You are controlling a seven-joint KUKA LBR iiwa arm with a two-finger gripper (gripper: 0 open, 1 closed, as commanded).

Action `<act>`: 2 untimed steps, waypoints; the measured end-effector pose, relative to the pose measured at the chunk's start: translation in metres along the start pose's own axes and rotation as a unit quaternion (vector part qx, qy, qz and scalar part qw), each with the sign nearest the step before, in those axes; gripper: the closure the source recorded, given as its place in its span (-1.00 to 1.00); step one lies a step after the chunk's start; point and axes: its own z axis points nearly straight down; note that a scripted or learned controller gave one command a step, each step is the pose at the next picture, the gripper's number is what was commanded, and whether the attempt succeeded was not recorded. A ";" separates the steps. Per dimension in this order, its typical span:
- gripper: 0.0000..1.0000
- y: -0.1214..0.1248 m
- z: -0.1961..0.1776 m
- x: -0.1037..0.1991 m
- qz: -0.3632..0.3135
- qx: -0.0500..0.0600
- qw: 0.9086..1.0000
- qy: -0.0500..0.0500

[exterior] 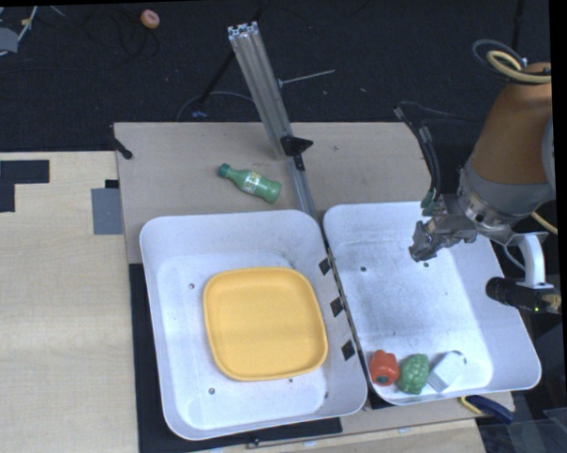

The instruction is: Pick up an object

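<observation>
Worktop point(374, 161) — two bins; pincer point(423, 252) over right bin point(514, 352), finger state unreadable. Approach step — next, descend onto red pepper point(383, 367).

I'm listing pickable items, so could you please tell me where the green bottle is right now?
The green bottle lies on its side on the bench, outside both bins, just beyond the far edge of the left bin and left of the slanted metal post.

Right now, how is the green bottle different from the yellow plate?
The green bottle lies on its side on the bare bench behind the bins; the yellow plate sits flat inside the left bin. The bottle is small and slim; the plate is wide and squarish with rounded corners. The bottle has a pale label; the plate is plain. Both are far from the gripper.
</observation>
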 end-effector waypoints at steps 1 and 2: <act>1.00 -0.006 0.002 0.047 0.000 0.000 1.000 0.000; 1.00 -0.001 -0.006 0.094 0.000 0.000 1.000 -0.001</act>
